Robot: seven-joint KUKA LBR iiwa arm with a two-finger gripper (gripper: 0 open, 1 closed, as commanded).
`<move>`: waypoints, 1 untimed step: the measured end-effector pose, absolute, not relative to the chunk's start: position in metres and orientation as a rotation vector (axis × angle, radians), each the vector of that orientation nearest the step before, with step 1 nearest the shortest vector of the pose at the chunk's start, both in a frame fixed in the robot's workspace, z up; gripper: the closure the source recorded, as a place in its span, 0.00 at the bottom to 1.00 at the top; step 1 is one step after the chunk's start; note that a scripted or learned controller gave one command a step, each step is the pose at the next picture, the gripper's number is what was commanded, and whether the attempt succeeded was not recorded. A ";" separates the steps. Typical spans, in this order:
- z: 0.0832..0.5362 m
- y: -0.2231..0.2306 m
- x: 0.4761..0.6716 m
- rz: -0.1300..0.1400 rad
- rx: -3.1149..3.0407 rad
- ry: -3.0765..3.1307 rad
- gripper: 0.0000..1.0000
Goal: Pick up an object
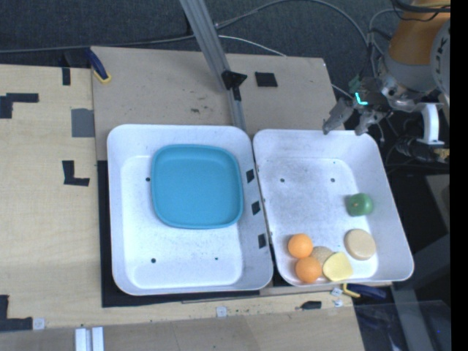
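The gripper [349, 119] hangs at the upper right of the frame, just over the far rim of the right bin [322, 189], its two dark fingers spread apart with bare space between them and nothing held. A small teal light glows on the wrist above it, and the orange band of the arm sits in the top right corner.

The right bin is a shallow white tray with rounded corners and a speckled, scuffed floor. Most of its floor, from the far rim down through the middle, lies open; everything in it crowds the lower right part. A small green object [358, 205], rounded and slightly lumpy, sits near the right wall, apart from the rest. Below it lies a pale tan disc [360, 244], flat and smooth, its longer side running roughly upper left to lower right. Touching it at the lower left is a yellow piece [337, 267], rounded and glossy. Two orange balls [300, 246] sit just left of that, one above the other, the lower one [308, 270] close to the near rim, with a dull beige lump [321, 254] wedged between them and the yellow piece.

The left bin [131, 218] touches the right bin along their shared edge. It holds a blue square plate [196, 186] with soft corners, matte and smooth, lying flat in the upper middle; a strip of white floor stays free below it and along its left side
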State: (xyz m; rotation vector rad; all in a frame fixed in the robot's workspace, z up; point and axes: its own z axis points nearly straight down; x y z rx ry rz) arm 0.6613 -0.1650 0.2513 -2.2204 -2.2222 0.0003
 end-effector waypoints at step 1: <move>0.251 -0.165 0.661 0.001 -2.220 -2.222 0.00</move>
